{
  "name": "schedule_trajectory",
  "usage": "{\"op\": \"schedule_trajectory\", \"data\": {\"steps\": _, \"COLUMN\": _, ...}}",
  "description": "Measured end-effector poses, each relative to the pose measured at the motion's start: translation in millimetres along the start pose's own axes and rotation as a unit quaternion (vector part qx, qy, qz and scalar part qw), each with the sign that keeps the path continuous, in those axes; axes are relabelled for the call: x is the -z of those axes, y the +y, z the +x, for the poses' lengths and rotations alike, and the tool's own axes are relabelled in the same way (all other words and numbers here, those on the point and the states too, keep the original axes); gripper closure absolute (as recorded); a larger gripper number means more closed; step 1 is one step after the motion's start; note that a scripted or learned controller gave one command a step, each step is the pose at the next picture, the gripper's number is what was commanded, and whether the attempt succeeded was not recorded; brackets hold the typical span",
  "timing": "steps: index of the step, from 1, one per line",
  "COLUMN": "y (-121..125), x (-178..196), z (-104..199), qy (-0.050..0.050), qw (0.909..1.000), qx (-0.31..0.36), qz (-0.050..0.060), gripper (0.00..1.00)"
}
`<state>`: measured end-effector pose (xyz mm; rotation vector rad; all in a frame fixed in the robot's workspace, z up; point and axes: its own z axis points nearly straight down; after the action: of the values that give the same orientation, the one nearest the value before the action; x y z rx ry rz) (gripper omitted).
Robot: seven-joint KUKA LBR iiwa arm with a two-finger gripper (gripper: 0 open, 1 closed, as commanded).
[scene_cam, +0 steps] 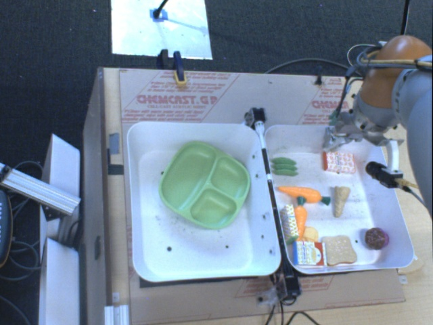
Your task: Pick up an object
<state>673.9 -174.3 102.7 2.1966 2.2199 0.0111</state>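
My gripper (336, 141) hangs at the far edge of the right bin (399, 239), just behind a red and white packet (338, 162). Nothing shows held in it. Other small things lie in this bin: green pea pods (284, 166), a carrot (302, 193) with a second carrot (300, 217) below it, a pale cone (341, 200), a bread slice (338, 249), a small carton (308, 253) and a dark round fruit (377, 237).
The left bin (145, 249) holds a green divided plate (205, 183). A black rail (269, 188) runs between the two bins. The arm's grey body and orange band (399, 56) stand over the bench's far right corner, with a black fitting (381, 174) over the right bin's rim.
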Motion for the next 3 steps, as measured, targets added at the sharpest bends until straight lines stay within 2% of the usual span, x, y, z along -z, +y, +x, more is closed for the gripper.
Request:
{"op": "schedule_trajectory", "data": {"steps": 1, "y": -0.1, "x": -0.2, "z": 0.1, "qy": 0.000, "qw": 1.0000, "qx": 0.001, "qz": 0.000, "gripper": 0.00}}
{"op": "schedule_trajectory", "data": {"steps": 2, "y": -1.9, "x": -12.8, "z": -8.2, "qy": 0.002, "qw": 1.0000, "qx": -0.003, "qz": 0.003, "gripper": 0.00}}
{"op": "schedule_trajectory", "data": {"steps": 3, "y": -4.7, "x": -16.7, "z": -30.8, "qy": 0.005, "qw": 1.0000, "qx": -0.003, "qz": 0.008, "gripper": 0.00}}
